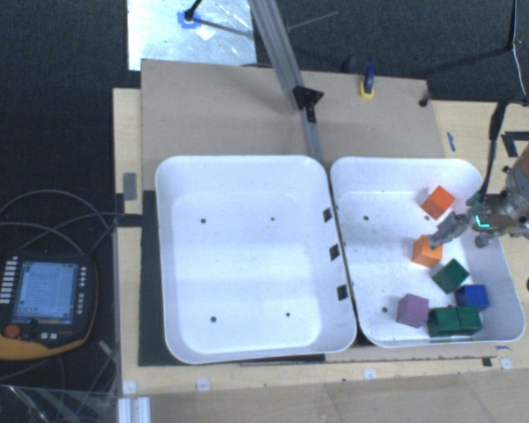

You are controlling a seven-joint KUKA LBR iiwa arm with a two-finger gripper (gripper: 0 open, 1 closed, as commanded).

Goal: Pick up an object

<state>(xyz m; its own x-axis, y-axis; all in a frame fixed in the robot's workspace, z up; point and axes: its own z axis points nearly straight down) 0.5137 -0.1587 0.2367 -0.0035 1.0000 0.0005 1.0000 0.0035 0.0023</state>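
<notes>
Several small blocks lie in the right bin (370,203). An orange block (438,201) sits near the bin's upper right, and a second orange block (427,253) lies lower, at mid-bin. A dark green block (450,275), a blue block (472,296), a larger green block (453,321) and a purple block (413,310) cluster at the lower right. My gripper (444,233) reaches in from the right, its tip just above the second orange block and touching or nearly touching its top edge.
The left bin (247,254) sits beside the right one, the two sharing a middle wall. A metal pole (282,51) slants across the back of the bench. A teach pendant (40,305) lies on the floor at the left.
</notes>
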